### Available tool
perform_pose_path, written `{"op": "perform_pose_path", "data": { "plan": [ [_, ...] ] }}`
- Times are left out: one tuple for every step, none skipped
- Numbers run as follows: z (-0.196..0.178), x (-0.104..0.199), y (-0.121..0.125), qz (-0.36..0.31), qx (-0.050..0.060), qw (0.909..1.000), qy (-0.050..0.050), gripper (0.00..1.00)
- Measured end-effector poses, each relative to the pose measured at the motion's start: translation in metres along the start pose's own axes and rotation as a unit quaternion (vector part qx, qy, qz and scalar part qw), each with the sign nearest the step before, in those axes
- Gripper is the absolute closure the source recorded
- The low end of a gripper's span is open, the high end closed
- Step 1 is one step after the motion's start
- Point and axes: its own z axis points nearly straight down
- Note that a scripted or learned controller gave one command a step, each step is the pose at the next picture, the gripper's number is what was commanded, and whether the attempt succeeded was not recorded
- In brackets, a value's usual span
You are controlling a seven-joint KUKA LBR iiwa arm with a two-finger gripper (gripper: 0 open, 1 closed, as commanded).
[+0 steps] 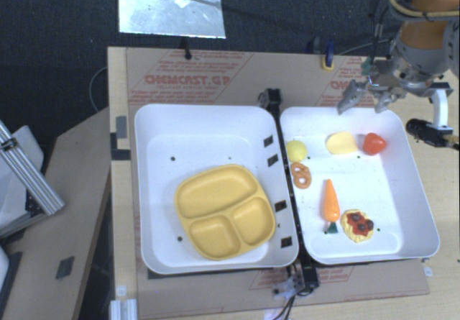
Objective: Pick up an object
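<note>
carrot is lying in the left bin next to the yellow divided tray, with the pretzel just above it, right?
Not quite: the carrot lies in the right bin, not the left. The yellow divided tray sits alone in the left bin. The pretzel is indeed just above the carrot, slightly to its left. The camera view shows this.

Your arm (424,6) enters at upper right | orange band sits above the grey wrist, which points down and to the left | your tool (366,101) hangs at the wrist's lower end, its two fingers (348,101) spread apart with nothing between them
</note>
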Motion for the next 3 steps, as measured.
{"op": "perform_pose_path", "data": {
  "plan": [
    [-0.008, 0.0, 0.002, -0.001, -0.006, 1.0, -0.001, 0.0],
    [0.036, 0.006, -0.002, -0.001, -0.005, 1.0, -0.001, 0.0],
    [0.098, 0.005, 0.001, -0.001, -0.004, 1.0, 0.0, 0.0]
  ]
}}
